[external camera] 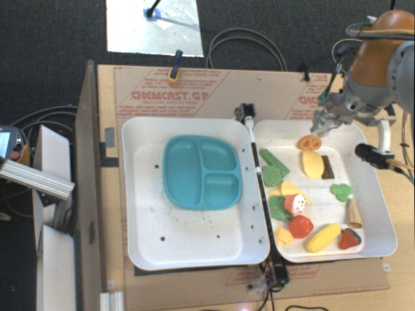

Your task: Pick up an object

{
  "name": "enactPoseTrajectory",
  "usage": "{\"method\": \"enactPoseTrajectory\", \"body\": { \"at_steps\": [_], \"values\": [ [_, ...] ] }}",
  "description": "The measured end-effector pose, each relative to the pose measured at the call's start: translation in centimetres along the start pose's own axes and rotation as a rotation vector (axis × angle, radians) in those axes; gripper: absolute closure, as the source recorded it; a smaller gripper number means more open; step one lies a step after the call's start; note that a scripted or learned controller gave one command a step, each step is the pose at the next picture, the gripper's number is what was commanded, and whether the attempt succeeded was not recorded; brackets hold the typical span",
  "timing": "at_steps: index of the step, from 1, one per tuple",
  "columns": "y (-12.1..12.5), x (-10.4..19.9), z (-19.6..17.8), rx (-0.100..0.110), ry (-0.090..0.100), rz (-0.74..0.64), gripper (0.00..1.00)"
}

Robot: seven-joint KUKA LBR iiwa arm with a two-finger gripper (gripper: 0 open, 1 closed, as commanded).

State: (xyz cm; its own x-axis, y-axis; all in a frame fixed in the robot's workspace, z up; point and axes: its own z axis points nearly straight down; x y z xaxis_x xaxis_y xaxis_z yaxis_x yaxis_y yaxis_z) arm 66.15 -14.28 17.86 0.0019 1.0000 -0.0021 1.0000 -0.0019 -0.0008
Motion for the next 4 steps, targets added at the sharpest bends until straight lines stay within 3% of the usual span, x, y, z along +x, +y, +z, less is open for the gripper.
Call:
{"method": "enactPoseTrajectory", "body": {
  "at_steps": [1, 3, 4],
  "values": [
    [-2.4, -3.3, -0.2, -0.002, 0.0, 0.001, 1.0],
    [0.9, -6.4, -1.2, -0.007, 0.0, -0.006, 1.0],
    [0.8, -1.7, -1.7, -0.004, 0.002, -0.01, 1.0]
  ]
}}
